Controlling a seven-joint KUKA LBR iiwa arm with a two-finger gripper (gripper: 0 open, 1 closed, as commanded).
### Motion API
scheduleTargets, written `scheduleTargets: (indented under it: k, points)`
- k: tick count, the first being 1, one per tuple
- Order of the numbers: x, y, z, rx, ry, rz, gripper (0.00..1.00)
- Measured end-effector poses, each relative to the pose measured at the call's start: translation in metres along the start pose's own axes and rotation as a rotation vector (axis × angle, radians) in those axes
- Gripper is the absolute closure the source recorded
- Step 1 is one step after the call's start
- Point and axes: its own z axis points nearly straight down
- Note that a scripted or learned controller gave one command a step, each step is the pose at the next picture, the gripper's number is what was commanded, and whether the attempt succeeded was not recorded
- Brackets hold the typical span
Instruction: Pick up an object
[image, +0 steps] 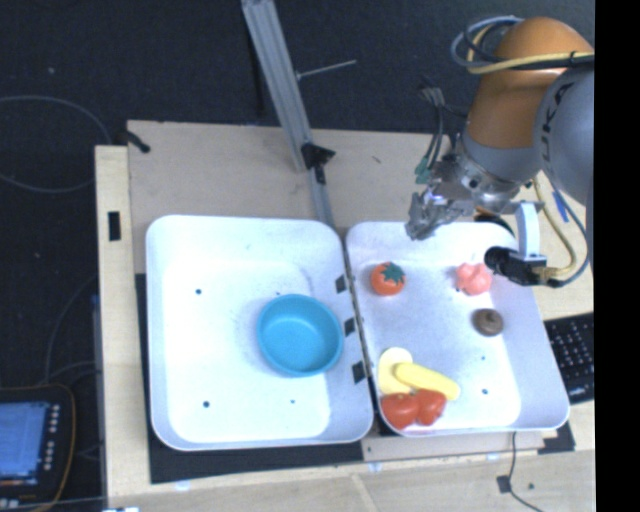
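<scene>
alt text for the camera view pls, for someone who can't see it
The gripper hangs over the back edge of the right bin, which holds a tomato, pink toy, brown disc, banana and red pepper. The left bin holds a blue bowl.

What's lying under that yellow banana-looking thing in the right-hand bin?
The yellow banana lies partly across a pale yellow piece and against a red piece. Whatever sits directly beneath the banana is covered.

A grey metal pole (290, 110) slants over the bench's far edge. A keyboard (570, 355), seemingly, sits by its right edge.
</scene>
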Motion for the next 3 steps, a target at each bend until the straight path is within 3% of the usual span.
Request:
scheduleTargets:
  k: [2, 3]
  points:
    - [0.093, -0.041, 0.012, 0.002, 0.000, 0.000, 1.00]
    - [0.135, -0.076, 0.004, 0.003, 0.002, -0.002, 1.00]
